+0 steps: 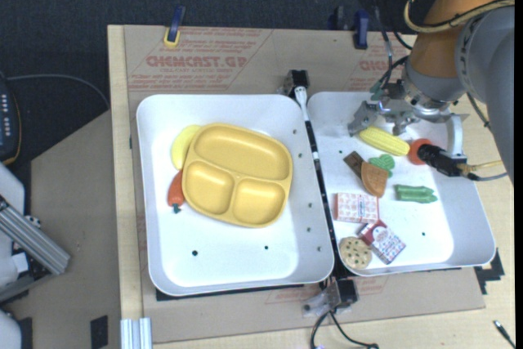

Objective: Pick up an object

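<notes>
The grey two-finger gripper (382,117) hangs low over the far end of the right shallow white bin (458,245), its fingers spread and nothing between them. Just under and in front of it lies the yellow plastic corn cob (384,141), the likeliest target, with a red-orange toy piece (421,149) just beside it and the green bean-shaped toy (415,194) nearer the camera. Nothing is lifted yet, so descent, closing and raising all appear to remain.

A yellow clamp (172,30) grips the brown board (221,61) at its far edge, well left of the gripper (382,115). A blue clamp (360,27) sits near, just beyond it.
</notes>
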`<state>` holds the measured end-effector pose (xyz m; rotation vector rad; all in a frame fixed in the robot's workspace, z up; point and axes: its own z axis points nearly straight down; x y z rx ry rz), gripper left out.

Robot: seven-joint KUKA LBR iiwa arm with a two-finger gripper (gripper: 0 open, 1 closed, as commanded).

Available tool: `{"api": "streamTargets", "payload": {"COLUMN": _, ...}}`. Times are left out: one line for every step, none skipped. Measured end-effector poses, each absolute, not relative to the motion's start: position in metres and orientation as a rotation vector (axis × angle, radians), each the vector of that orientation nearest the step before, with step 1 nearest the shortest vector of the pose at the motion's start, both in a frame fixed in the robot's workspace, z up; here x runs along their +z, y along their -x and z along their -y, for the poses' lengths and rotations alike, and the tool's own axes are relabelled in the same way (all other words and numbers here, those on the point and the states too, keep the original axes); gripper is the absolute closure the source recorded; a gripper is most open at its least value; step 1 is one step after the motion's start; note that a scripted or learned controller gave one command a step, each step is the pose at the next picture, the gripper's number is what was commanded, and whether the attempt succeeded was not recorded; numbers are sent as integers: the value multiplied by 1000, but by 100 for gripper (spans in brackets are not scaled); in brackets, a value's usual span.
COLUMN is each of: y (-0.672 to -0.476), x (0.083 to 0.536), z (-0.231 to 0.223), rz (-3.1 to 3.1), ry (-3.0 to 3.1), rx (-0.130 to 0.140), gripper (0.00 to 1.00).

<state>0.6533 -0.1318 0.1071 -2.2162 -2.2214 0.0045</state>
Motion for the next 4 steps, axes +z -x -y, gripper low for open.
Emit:
{"api": "streamTargets", "payload": {"y": -653, "x": 84, "z": 131, "rz": 2223, "ry": 2217, "rx": 3, "gripper": 0}}
{"api": "streamTargets", "payload": {"y": -654, "x": 96, "z": 131, "rz": 2226, "ry": 2218, "rx": -1, "gripper": 100}}
{"api": "streamTargets", "payload": {"y": -650, "x": 142, "z": 129, "rz": 2227, "ry": 2224, "rx": -5, "gripper": 100}}
{"api": "streamTargets", "payload": {"y": -660, "x": 190, "z": 125, "rz": 2228, "ry": 2225, "rx": -7, "gripper": 100}}
